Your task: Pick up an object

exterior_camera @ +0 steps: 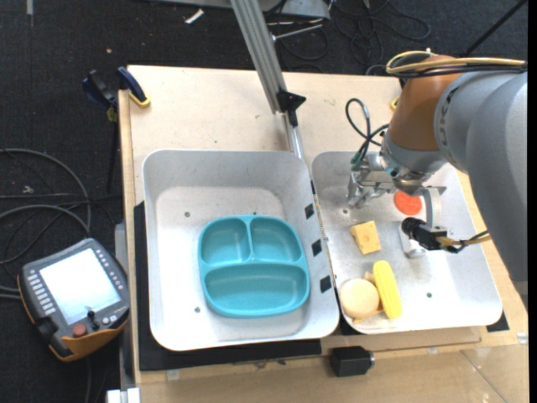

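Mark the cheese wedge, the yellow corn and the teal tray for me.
cheese wedge [366, 238]: camera view, top face.
yellow corn [386, 290]: camera view, middle of its length.
teal tray [252, 303]: camera view, near rim.

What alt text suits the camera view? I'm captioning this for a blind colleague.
A grey arm's gripper hangs over the right bin, above a cheese wedge, a yellow corn-like piece and a pale round item. The left bin holds a teal divided plate.

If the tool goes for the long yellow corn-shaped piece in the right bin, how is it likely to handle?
The long yellow corn-shaped toy looks rounded and elongated, so it may roll sideways when nudged. It lies against the pale round ball-like object, so a push would probably shift both. Its smooth plastic look suggests it is light, stiff and possibly slippery.
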Controlling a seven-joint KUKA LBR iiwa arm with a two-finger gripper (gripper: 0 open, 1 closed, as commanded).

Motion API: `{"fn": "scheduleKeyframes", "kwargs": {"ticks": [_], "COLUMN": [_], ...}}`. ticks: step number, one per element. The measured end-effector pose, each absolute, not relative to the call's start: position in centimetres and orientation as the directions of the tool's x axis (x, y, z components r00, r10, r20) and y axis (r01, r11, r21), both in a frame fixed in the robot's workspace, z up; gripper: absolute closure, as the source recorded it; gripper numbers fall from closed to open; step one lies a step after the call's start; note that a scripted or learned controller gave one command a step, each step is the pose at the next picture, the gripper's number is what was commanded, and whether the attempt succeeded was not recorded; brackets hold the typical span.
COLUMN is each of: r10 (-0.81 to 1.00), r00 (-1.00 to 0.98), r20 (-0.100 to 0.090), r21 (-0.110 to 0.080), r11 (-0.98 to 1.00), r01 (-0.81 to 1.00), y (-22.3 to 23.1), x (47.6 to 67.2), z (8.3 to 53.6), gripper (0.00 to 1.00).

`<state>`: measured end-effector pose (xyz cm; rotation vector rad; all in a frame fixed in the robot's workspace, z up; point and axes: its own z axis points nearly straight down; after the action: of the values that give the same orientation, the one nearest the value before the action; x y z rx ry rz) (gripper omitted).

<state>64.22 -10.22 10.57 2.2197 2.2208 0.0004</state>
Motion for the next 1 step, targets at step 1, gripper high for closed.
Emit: {"fn": "scheduleKeyframes", "kwargs": {"ticks": [1], "r10": [1.000], "r00": [0.000], "r20": [-0.001], "r21": [0.006], "r11": [0.000], "r01": [1.000], "y": [-10.28], "x": [63.97], "z": [16.90], "gripper": [1.00]}}
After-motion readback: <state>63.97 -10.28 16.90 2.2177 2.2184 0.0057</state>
